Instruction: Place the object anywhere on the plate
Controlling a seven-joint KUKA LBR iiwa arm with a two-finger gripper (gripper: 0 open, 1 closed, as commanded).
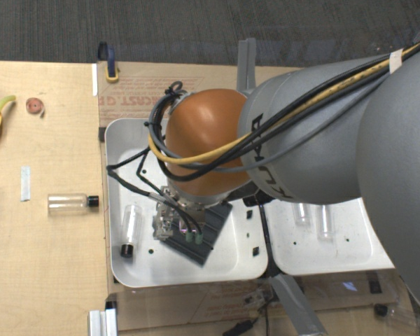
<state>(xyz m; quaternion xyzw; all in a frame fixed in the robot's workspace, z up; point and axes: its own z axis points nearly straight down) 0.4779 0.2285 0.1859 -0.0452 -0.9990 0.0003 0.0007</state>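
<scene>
Arm [322,138] is hung low over the left bin [119,257], gripper [185,231] near its middle; whether it is apart or together can't be told. Vial [129,229] lies by the bin's left wall, clear of the gripper. A grasp across the vial's body is advised, wall avoided. Two clear vials [315,219] lie in the right bin [350,254]. No plate identified

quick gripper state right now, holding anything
gripper: cannot be told; it hangs low over the left bin, beside the clear bottle lying there.
</scene>
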